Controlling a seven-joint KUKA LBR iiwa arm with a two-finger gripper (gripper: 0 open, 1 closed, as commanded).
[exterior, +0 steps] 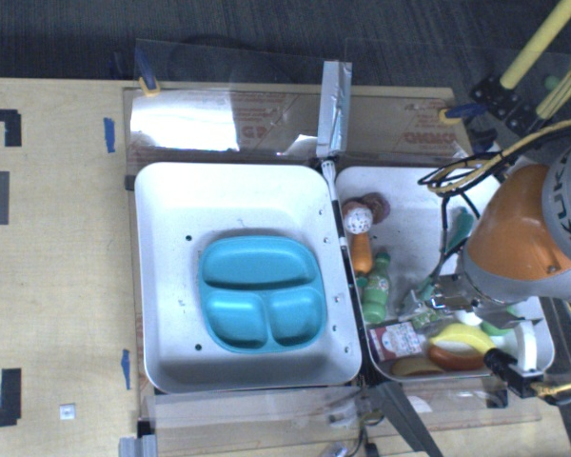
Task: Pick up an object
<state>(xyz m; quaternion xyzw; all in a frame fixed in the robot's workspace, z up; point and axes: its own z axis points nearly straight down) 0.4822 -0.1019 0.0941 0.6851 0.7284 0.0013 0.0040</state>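
The right bin (400, 184) holds a pile of small things along its left and front sides: a brown and white round piece (360, 217), an orange tube (363, 252), a green bottle (374, 293), a red-labelled packet (396, 339), a yellow banana (459, 335) and a brown sausage-shaped piece (454, 357). My gripper (430, 298) hangs low over the middle of this bin, just right of the green bottle and above the banana. The wrist with its orange band (516, 231) hides much of the bin's right half.
The left bin (162, 255) holds a blue three-compartment tray (263, 291) in its middle. A metal divider (334, 108) stands behind the gap between the bins. Cables and a yellow pole (542, 31) lie at the upper right. Wooden bench surface (48, 284) stretches to the left.
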